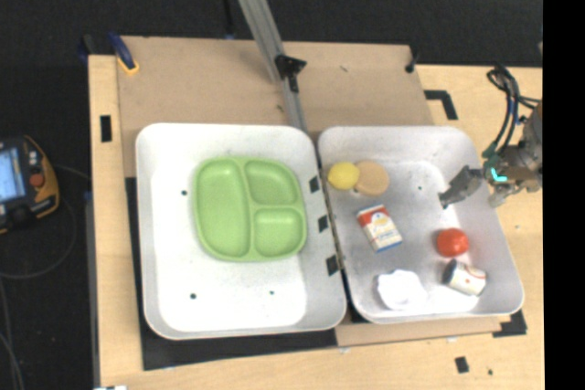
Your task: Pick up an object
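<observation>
Tan surface [228, 78] carries two white bins: the left bin [164, 288] holds a green tray [247, 207], and the right bin [411, 151] holds a yellow ball [343, 176], tan disc [372, 179], small carton [378, 227], red ball [452, 242], white cloth [400, 289] and a white cup [464, 279]. From the right edge the arm reaches in low over the right bin's far right side, its claw [457, 186] pointing left and down, above bare floor and well apart from every object. Whether the claw is spread or pressed together, I cannot tell.

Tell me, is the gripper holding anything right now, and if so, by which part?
Nothing is held. The gripper hangs over the right bin near its far right side, apart from the red object below it.
</observation>
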`<state>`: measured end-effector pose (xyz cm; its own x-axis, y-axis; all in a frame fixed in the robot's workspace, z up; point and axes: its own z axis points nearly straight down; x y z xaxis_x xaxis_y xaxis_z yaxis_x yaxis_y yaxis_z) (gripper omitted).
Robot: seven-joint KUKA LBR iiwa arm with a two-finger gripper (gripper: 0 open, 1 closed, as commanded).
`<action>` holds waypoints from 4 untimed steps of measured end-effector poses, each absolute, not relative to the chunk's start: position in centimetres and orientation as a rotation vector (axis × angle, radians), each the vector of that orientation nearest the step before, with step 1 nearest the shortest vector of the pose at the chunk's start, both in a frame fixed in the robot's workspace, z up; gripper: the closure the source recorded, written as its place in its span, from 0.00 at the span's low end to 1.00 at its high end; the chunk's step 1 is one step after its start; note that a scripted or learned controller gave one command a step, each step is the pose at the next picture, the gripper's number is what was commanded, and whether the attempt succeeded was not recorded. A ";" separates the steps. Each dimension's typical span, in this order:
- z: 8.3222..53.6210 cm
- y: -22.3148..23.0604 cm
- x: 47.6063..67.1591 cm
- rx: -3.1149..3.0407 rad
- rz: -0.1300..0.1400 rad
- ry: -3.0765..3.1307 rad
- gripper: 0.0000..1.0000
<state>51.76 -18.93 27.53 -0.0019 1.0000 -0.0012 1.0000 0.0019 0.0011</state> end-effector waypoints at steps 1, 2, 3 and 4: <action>27.5 -18.9 51.8 2.218 0.000 2.222 0.00; 23.1 -18.4 52.0 2.221 -0.003 2.222 0.00; 17.2 -18.5 51.1 2.224 -0.005 2.223 0.00; 12.3 -18.5 52.0 2.223 -0.004 2.220 0.00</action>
<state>52.01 -18.48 12.33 0.0014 1.0000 -0.0013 1.0000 -0.0014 -0.0020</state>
